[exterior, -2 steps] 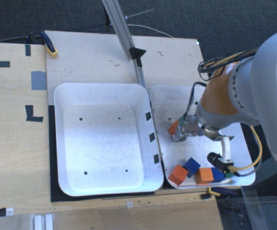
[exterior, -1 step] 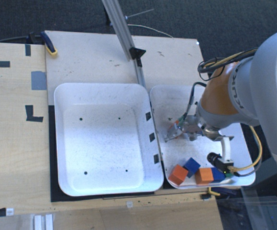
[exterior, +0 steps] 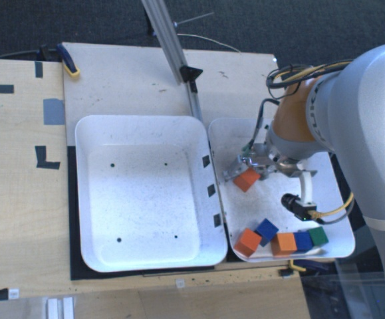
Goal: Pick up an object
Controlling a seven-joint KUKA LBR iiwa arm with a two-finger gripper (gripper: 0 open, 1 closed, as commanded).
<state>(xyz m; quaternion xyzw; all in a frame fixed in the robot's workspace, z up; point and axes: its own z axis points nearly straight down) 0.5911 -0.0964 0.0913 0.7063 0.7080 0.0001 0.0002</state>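
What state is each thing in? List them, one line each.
gripper: low over the right bin, an orange block at its tip; grasp unclear.
orange block: tilted, at the gripper's tip.
right bin: holds all the blocks.
left bin: bare white floor.
front-row blocks: orange, blue, orange, blue, green, clustered by the front wall.
blue clamp: lying at the bench's far left corner.

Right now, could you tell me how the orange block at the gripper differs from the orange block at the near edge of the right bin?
The orange block at the gripper sits mid-bin, alone, tilted under the gripper. The near orange block lies by the right bin front rim, touching a blue block. Both are similar-sized orange cubes in one bin.
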